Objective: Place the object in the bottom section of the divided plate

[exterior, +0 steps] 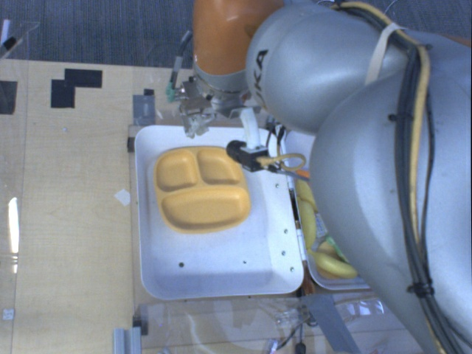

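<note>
wooden bench | left bin (214,271) holds divided plate (200,189) | tool (193,127) above-left of plate, grip unclear

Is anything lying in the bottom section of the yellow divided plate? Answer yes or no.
No, the large bottom section of the divided plate shows bare yellow surface with nothing in it.

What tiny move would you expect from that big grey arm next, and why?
Probably a short shift toward the near side of the yellow divided plate. The gripper hangs over the far rim of the left white bin, just beyond the plate, while the plate's large bottom section lies nearer the camera. Whether it holds anything cannot be told.
</note>
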### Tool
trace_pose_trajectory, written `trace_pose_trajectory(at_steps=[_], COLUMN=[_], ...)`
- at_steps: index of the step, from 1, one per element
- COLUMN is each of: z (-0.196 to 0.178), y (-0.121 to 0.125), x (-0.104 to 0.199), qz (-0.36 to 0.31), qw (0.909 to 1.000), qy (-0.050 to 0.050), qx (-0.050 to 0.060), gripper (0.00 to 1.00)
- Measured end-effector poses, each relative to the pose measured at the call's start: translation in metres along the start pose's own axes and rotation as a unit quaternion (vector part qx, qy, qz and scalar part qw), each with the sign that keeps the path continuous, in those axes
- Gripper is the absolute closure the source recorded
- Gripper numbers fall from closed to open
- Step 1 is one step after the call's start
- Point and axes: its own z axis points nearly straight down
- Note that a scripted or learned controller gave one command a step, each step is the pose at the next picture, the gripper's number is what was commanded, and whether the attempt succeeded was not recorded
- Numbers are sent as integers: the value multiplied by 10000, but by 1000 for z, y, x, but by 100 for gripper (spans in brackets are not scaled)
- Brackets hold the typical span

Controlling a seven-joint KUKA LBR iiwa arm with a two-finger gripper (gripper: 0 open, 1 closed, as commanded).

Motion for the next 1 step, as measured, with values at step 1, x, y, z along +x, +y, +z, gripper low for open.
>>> trace_pose_trajectory(at_steps=[1], z=[-11], y=[1], x=[1], qz=[1128], qw=[9936], qy=[3], qx=[-12], gripper=[100])
